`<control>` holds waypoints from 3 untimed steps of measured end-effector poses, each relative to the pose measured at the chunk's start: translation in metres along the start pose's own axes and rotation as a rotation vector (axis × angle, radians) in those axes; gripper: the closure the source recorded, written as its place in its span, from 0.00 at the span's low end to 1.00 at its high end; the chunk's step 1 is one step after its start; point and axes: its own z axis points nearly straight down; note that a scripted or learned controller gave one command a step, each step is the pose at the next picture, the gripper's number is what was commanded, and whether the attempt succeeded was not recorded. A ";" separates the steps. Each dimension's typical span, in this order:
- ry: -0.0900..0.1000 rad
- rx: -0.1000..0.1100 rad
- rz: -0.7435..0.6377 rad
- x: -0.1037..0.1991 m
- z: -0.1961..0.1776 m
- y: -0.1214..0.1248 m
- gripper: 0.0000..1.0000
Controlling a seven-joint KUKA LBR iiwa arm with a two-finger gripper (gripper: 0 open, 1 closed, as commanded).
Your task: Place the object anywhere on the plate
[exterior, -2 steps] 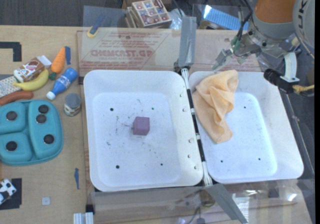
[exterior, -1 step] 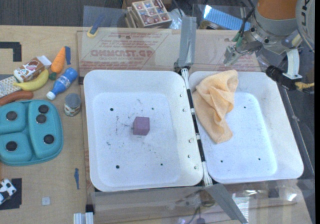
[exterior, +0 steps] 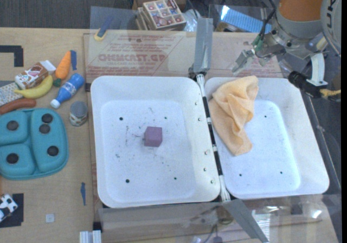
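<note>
arm: grey, orange band, enters top right, above far edge of right bin
end effector (exterior: pixel 250 55): hangs over the far rim of right bin, just beyond the cloth; fingers spread, released, nothing between them
left bin (exterior: pixel 103 106): white, shallow, dark specks on floor
cube (exterior: pixel 153 136): small purple block, lies near the middle of left bin, clear of all walls, well apart from end effector
right bin (exterior: pixel 303 144): white, touching left bin along the shared middle rim
cloth (exterior: pixel 236 114): crumpled orange-tan rag, in the far-left part of right bin, running from far rim down toward the middle, beside the shared rim
surface (exterior: pixel 54 41): wood-coloured, carries both bins and loose toys at left
teal tray (exterior: pixel 30 144): left of left bin, moulded compartments with dark spots
banana (exterior: pixel 35 90): yellow, above teal tray
bottle (exterior: pixel 68 90): blue and white, lying on its side near banana
carrot (exterior: pixel 64 65): orange, near the far-left of surface
can (exterior: pixel 78 113): small, grey, between teal tray and left bin
box (exterior: pixel 162 13): patterned, beyond the surface, top centre
</note>
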 end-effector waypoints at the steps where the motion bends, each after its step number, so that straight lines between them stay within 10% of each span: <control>1: -0.004 -0.006 -0.001 -0.001 -0.011 0.001 1.00; 2: -0.004 -0.006 -0.001 -0.001 -0.011 0.001 0.00; 3: -0.009 -0.013 -0.002 -0.003 -0.023 0.003 1.00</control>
